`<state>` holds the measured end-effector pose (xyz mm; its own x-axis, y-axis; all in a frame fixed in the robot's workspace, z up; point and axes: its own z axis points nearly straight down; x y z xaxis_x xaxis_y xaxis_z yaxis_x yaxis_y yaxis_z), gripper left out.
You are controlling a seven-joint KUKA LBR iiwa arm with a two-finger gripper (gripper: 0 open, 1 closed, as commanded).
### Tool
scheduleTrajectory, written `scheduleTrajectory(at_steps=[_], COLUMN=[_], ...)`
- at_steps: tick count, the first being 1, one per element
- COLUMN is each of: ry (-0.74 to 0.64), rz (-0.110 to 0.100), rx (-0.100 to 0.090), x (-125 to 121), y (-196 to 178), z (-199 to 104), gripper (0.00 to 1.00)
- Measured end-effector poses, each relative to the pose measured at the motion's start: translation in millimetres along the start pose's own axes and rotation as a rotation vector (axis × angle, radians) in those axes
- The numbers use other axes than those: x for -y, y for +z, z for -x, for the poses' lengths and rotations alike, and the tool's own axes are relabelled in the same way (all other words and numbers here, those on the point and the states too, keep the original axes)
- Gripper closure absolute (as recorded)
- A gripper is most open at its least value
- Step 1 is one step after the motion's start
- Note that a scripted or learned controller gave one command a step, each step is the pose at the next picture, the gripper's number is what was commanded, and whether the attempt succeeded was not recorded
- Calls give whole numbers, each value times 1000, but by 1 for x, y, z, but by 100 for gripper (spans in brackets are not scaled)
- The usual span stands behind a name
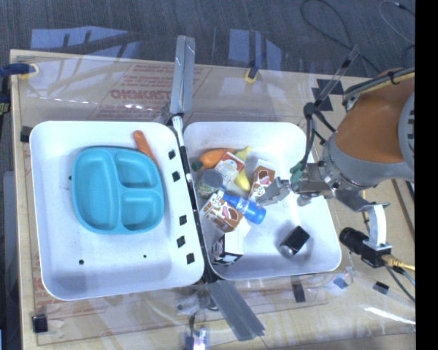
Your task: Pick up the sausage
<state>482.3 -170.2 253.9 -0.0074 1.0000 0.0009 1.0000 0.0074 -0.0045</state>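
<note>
My tool [283, 189] hovers in the right white bin [317, 257]; I cannot tell its state. The slim orange sausage [143, 144] lies far left, in the left white bin [47, 195], slanting beside the blue tray [117, 189].

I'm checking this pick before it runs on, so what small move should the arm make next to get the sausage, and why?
Probably travel left across the divider. The sausage lies in the left bin, at its far edge beside the blue tray, while the end effector sits over the cluttered right bin, among cartons and a blue bottle, well away from it.
</note>
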Motion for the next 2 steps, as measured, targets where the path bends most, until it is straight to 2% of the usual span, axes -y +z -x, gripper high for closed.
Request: scheduleTrajectory(at_steps=[1,2], ry=[-124,6], rz=[14,5], rx=[4,1], x=[-50,-119], y=[138,57], z=[-21,41], gripper=[0,0])
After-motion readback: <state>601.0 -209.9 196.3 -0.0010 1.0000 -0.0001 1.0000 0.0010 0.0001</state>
